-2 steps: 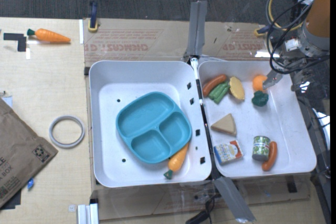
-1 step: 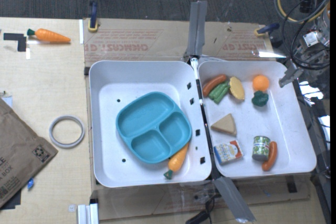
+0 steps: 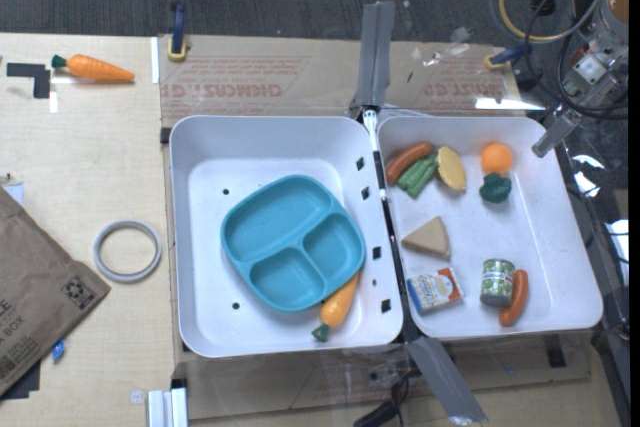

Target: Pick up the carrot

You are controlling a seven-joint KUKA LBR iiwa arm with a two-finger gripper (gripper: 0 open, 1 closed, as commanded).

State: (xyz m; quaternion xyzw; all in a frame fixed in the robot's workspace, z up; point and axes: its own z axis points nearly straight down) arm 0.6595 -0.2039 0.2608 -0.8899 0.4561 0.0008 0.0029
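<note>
Tabletop [image 3: 80, 165] bearing two shallow white bins side by side; the arm [image 3: 610, 25] enters at the upper right of the camera view, its end effector [image 3: 553, 133] hanging at the upper right rim of the right bin, whether apart or together cannot be told from here. Left bin [image 3: 200, 215] holding a blue divided plate [image 3: 292, 255]; the carrot [image 3: 338, 305] lies in this bin, touching the plate's lower right edge, near the bin's bottom wall and just beside the divider between the bins. Key relation: the carrot lies to the left of and below the end effector in the view, well apart from it, across the whole right bin; its long axis runs diagonally, orange tip toward the upper right, green top toward the lower left; a grasp would likely want the fingers set across that axis, and the plate rim pressing on one side may crowd them. A second carrot-shaped toy [image 3: 95, 68] rests on the tabletop at far upper left, outside both bins. Right bin [image 3: 560, 245] holding a sausage [image 3: 408, 158], a green vegetable [image 3: 420, 175], a yellow piece [image 3: 451, 169], an orange [image 3: 496, 158], a dark green item [image 3: 495, 189], a bread wedge [image 3: 428, 238], a small carton [image 3: 434, 290], a can [image 3: 497, 281] and a second sausage [image 3: 514, 299].
</note>
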